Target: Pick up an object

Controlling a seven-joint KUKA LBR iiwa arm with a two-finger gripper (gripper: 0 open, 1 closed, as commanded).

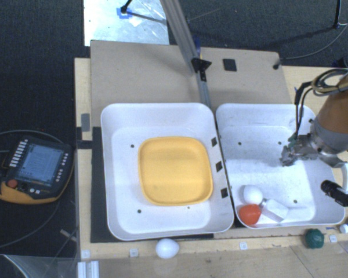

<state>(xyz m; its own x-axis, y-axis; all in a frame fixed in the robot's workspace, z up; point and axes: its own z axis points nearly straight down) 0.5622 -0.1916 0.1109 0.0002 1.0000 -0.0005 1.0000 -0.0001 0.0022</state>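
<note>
Gripper low in the right bin — jaws unreadable.
White block — long axis seemingly slanting down-right, beside the orange bowl.

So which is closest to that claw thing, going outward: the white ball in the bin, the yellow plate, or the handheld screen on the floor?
From the gripper, in the right bin:
1. White ball, same bin, near its front edge.
2. Yellow plate, in the left bin.
3. Handheld screen, far left, off the bench.

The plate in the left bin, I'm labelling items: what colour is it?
Plain yellow plate, seen best in the camera view.
</note>
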